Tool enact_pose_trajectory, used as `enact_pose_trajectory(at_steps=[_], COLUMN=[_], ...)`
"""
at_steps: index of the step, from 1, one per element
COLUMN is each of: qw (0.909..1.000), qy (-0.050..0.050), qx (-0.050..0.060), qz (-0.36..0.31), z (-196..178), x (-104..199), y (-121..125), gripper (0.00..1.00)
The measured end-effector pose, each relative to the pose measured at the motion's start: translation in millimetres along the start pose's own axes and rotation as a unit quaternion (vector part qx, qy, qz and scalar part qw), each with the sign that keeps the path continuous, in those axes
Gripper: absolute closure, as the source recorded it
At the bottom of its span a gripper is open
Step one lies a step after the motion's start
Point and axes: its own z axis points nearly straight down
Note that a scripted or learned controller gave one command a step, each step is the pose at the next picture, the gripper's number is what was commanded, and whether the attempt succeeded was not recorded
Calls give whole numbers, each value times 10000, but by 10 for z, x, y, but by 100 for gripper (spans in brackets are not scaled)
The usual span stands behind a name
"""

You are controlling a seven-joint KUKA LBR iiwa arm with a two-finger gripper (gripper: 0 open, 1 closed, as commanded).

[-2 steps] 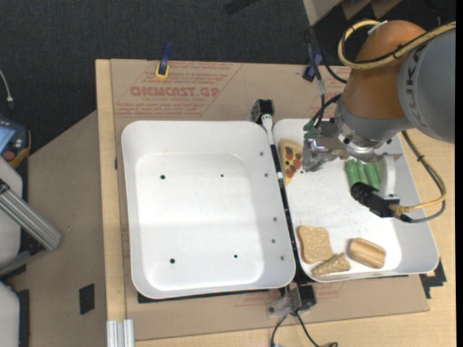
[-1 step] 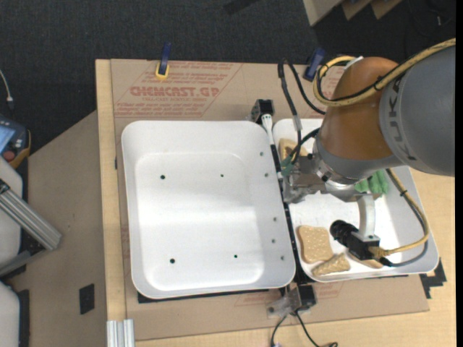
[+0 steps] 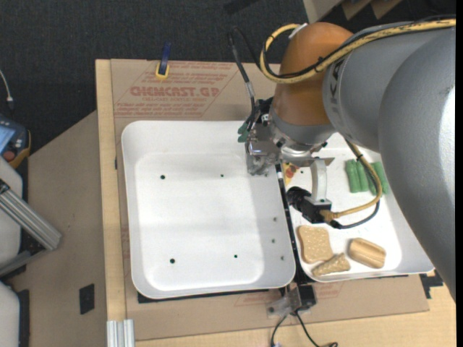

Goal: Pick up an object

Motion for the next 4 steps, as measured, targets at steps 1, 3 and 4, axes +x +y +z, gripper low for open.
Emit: enact_pose_trajectory(at_steps=[1,3,4], qw=[10000,10000,10000], qy=[-3,-12,-6], qx=[-6,69,62], qz=[13,26,10], z=[1047,-208,170], x=[378,1017,1489], y=[714,579,322], gripper=[100,100,100])
